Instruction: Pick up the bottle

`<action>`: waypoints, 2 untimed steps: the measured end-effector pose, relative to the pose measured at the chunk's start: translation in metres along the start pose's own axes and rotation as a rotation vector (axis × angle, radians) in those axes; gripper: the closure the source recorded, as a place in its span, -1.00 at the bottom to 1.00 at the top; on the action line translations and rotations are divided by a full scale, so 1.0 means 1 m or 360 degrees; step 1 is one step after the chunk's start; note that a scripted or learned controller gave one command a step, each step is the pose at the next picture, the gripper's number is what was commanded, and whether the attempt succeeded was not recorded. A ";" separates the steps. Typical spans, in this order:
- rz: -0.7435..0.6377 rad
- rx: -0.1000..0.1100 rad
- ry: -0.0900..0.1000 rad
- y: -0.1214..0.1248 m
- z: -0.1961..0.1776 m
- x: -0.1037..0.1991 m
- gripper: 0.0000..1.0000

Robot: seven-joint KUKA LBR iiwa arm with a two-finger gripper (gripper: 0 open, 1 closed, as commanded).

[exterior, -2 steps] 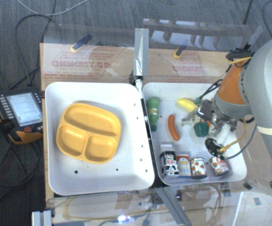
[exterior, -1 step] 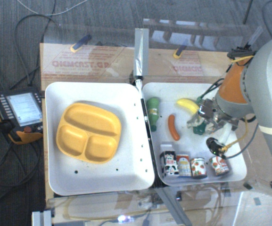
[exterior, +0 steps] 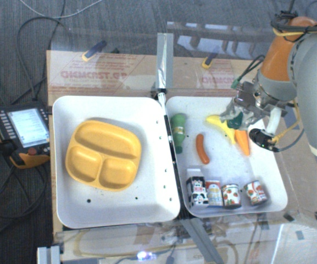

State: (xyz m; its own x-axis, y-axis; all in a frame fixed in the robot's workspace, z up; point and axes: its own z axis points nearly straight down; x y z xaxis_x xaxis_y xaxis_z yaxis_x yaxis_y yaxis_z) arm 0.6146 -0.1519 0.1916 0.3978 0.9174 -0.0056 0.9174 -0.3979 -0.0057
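White bins [exterior: 65, 202], cardboard bench [exterior: 109, 76], grey carpet [exterior: 15, 48]

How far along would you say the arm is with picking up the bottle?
Nothing looks done yet: the green bottle lies at the right bin's left wall. The gripper hovers over the banana and carrot, apart from it. Reaching, grasping and lifting remain.

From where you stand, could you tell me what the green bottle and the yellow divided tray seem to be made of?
The green bottle looks like moulded plastic, probably a toy: an even, saturated green with a soft sheen and a small label patch. The yellow divided tray also looks like plastic, with a smooth satin finish, rounded moulded compartments and uniform colour. Neither can be confirmed from this view.
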 end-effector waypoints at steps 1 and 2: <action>0.0050 0.0003 0.0001 -0.022 -0.009 0.059 1.00; 0.0051 0.0002 0.0000 -0.022 -0.009 0.058 -1.00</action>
